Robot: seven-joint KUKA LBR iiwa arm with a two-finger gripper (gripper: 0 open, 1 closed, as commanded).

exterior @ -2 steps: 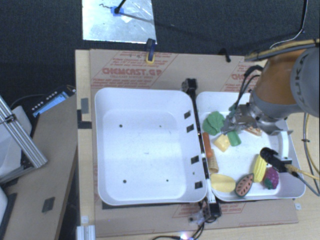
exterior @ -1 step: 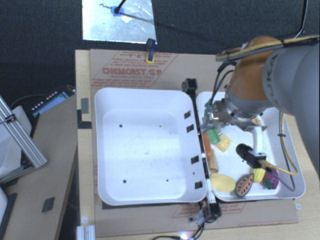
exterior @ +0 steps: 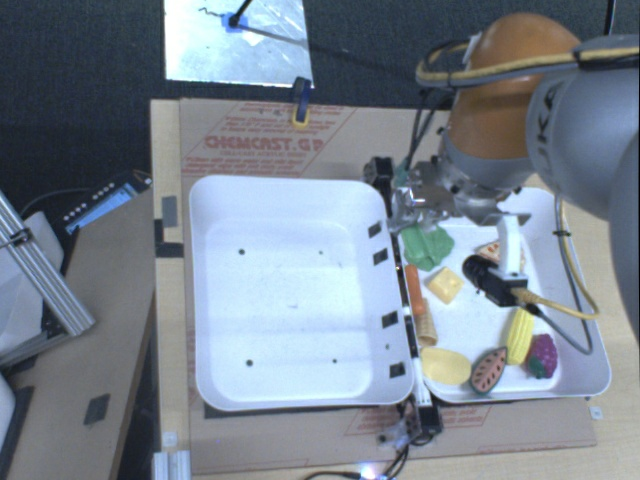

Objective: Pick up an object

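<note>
The right bin [exterior: 585, 368] holds toy foods. A green leafy piece [exterior: 428, 245] lies crumpled in its upper left part, with no clear long axis. The gripper [exterior: 412, 200], right of frame centre at the bin's top left corner, sits just above and touching or nearly touching this piece; how it is set cannot be told. Below lie a yellow cheese wedge [exterior: 445, 285], an orange carrot [exterior: 421, 308] lengthwise along the left wall, a corn cob [exterior: 519, 334] upright in frame, a watermelon slice [exterior: 488, 370] and a purple grape bunch [exterior: 542, 354].
</note>
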